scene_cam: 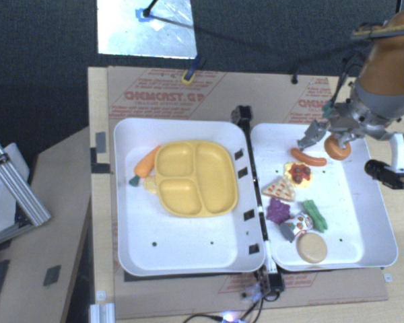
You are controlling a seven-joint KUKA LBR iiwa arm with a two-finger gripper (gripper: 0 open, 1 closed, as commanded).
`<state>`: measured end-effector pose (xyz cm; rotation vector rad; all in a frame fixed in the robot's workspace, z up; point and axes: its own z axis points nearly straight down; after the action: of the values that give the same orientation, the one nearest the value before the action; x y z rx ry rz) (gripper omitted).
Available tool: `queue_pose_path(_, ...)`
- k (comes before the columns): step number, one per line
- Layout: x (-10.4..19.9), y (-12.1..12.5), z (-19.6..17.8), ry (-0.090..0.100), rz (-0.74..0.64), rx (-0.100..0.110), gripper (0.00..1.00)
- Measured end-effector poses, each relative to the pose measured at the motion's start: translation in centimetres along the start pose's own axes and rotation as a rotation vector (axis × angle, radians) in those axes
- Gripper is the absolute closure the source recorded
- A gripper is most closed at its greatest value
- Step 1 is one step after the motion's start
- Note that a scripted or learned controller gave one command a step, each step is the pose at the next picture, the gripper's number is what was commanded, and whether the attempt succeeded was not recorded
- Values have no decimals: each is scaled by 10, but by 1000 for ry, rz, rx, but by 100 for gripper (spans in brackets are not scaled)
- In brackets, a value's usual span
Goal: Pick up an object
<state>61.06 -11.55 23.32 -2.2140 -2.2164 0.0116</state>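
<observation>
The right bin [363, 207] holds several toy foods: a red-orange sausage [308, 157], a red and yellow piece [299, 173], a pizza slice [279, 189], purple grapes [278, 210], a green piece [315, 215], a small silver and red item [289, 229] and a tan round disc [312, 247]. My gripper [325, 140] hangs over the bin's far part, just above the sausage, its fingers spread open. An orange round piece [338, 148] lies by the right finger; I cannot tell whether the finger touches it.
The left bin [131, 234] holds a yellow divided plate [192, 178] with a carrot [147, 161] at its left edge. A black divider [252, 180] runs between the bins. A shiny square sheet [147, 17] lies beyond the bench.
</observation>
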Motion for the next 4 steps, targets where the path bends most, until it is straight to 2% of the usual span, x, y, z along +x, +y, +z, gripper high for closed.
queue_pose_path(1, 0, 2, -8, -1, -2, -12, 0)
queue_pose_path(2, 5, -1, 35, -1, -1, -12, 0)
queue_pose_path(4, 20, 14, 128, -2, -4, -15, 0)
